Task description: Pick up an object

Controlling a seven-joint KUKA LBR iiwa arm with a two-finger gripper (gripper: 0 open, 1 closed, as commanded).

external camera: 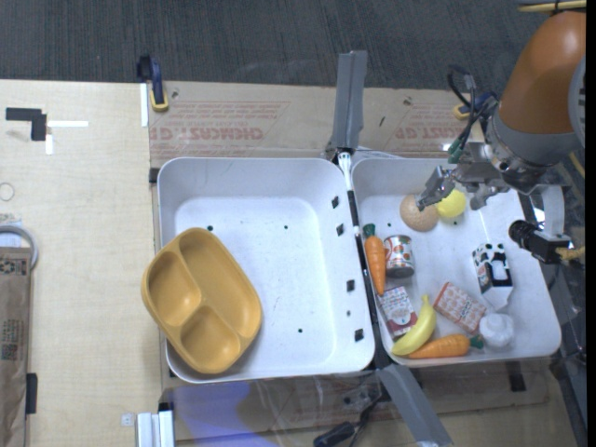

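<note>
While claw (438,194): metal fingers clamped on round yellow lemon (452,204)
Left bin (279,170): smooth tan divided plate (199,300)

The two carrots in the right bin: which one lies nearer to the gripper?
The carrot beside the divider, pointing up the view, lies nearer the gripper. The other carrot lies at the bin's near edge.

A large rounded orange band (548,59) is seen above the wrist, with a grey ring section below it. Black cables (470,96) with a yellow fitting are looped beside the wrist. The claw (440,194) is built of grey metal parts with dark fingers.
</note>
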